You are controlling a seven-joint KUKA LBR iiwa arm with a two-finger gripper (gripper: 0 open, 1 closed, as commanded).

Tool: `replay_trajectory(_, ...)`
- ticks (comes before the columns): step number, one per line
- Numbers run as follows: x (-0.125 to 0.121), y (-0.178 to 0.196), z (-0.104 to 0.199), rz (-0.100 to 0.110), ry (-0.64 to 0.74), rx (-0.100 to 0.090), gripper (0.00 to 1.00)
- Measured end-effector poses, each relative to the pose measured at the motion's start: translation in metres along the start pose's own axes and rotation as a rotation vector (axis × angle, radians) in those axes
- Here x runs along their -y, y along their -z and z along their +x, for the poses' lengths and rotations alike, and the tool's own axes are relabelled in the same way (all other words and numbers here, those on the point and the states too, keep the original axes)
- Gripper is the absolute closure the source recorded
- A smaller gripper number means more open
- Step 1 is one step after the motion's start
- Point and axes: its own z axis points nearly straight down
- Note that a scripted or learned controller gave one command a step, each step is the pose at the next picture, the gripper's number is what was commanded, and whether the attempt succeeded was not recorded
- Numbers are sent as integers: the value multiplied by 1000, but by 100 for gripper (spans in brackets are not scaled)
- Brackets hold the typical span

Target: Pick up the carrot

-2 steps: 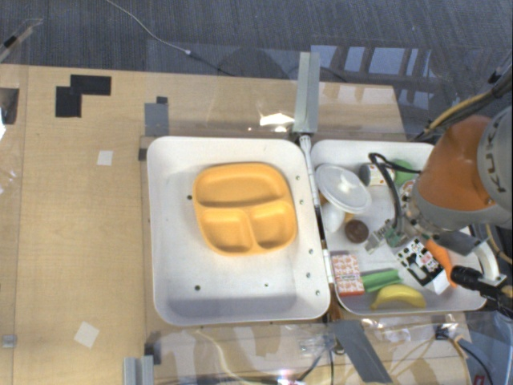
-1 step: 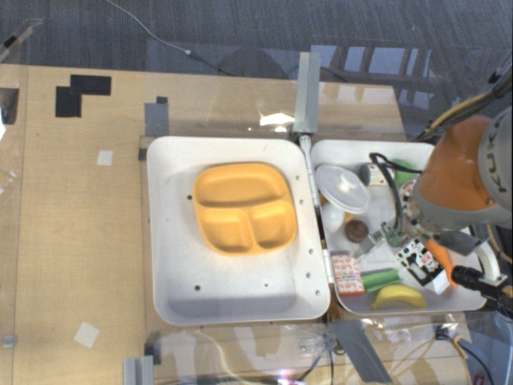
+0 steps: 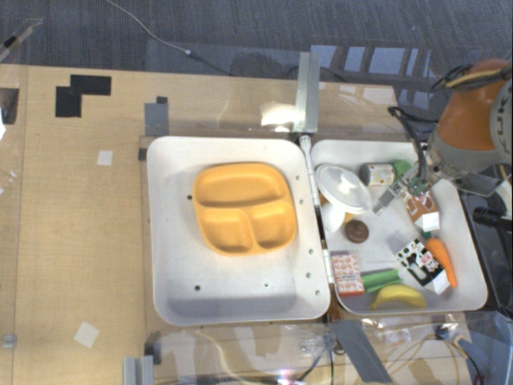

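gripper: you see the gripper (image 3: 390, 197) low over the right bin (image 3: 473, 299), fingers slightly apart with nothing between them.
carrot: your carrot (image 3: 442, 261) lies below and to the right of the gripper, near the bin's right wall, touching a black-and-white carton (image 3: 418, 261).
near the fingertips: a clear cup (image 3: 343, 187) sits just left; a brown round piece (image 3: 356, 231) sits below-left.
further off: a banana (image 3: 398, 296) lies well below; a yellow tray (image 3: 243, 208) fills the left bin (image 3: 172, 287).
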Motion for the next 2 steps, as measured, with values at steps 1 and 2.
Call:
replay_trajectory(1, 60, -46, 40, -1, 53, 0, 0)
replay_trajectory(2, 31, -35, -26, -2, 45, 0, 0)
